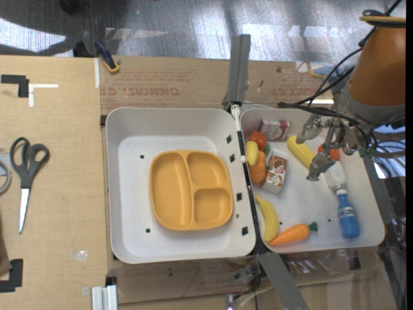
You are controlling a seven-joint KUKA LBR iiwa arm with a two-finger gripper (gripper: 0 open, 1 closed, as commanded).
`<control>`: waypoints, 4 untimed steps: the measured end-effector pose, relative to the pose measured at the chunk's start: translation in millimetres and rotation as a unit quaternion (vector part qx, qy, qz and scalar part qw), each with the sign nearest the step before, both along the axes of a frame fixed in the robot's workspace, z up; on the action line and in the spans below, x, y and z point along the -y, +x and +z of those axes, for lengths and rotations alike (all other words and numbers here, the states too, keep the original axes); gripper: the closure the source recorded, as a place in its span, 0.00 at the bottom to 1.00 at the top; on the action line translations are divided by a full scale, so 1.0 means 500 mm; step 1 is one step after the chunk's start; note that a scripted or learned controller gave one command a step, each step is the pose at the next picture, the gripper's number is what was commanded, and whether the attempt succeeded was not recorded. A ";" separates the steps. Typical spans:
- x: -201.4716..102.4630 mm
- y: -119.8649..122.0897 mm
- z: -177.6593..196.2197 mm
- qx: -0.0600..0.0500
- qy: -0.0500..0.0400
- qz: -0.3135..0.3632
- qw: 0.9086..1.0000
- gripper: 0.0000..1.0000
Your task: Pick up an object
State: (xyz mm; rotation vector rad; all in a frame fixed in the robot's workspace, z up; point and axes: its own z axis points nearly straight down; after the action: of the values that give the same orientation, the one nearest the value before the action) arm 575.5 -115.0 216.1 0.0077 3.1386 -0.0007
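The right bin (322, 228) holds several toy foods. A yellow corn cob (299, 150) lies near its middle top, a small carton (276, 173) left of it, and a clear bottle with a blue base (345, 210) at the right. A carrot (290, 234) and a banana (268, 217) lie at the front, and red and orange vegetables (258, 157) sit against the left wall. My gripper (314, 150) hangs over the bin's upper right, just right of the corn and above the bottle's cap. Its fingers (317, 168) stand open with nothing between them.
The left bin (122, 192) holds a yellow divided plate (191, 189). A purple-labelled packet (274, 129) lies at the back of the right bin. Scissors (26, 173) rest on the wooden bench at far left. Cables trail from the arm at the right.
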 end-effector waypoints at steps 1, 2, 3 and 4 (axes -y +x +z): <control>-0.011 0.089 -0.193 0.008 0.000 -0.108 0.994 0.00; 0.053 0.070 -0.241 0.002 0.000 -0.118 0.993 0.00; 0.085 0.098 -0.242 0.003 0.000 -0.216 0.976 0.00; 0.084 0.102 -0.219 0.006 -0.001 -0.214 0.977 1.00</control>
State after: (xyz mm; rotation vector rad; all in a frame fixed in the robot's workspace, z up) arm 626.3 -156.9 106.4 0.6759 3.0532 -0.0033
